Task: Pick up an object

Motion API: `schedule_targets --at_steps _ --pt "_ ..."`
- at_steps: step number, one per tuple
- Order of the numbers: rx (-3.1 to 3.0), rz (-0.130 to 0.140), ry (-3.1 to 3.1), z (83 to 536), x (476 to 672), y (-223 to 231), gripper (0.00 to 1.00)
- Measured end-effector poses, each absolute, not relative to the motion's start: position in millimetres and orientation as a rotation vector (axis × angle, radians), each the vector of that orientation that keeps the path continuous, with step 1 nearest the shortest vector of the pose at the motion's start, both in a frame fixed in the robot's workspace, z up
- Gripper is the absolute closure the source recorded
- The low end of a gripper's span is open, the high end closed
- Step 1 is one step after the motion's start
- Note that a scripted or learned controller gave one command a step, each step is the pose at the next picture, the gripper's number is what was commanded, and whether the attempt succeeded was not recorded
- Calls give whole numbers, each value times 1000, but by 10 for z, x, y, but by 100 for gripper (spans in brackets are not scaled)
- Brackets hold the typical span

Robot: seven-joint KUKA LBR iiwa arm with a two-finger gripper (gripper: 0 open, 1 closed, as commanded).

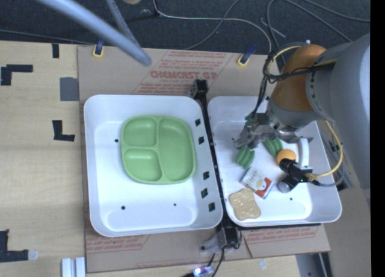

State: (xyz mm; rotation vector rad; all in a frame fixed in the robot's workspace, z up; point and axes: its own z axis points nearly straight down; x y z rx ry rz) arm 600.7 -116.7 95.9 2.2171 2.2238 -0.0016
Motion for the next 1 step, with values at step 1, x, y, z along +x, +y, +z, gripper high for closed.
schedule_targets --at_steps 1 --pt "2219 2 2223 1532 6093 -1142 100"
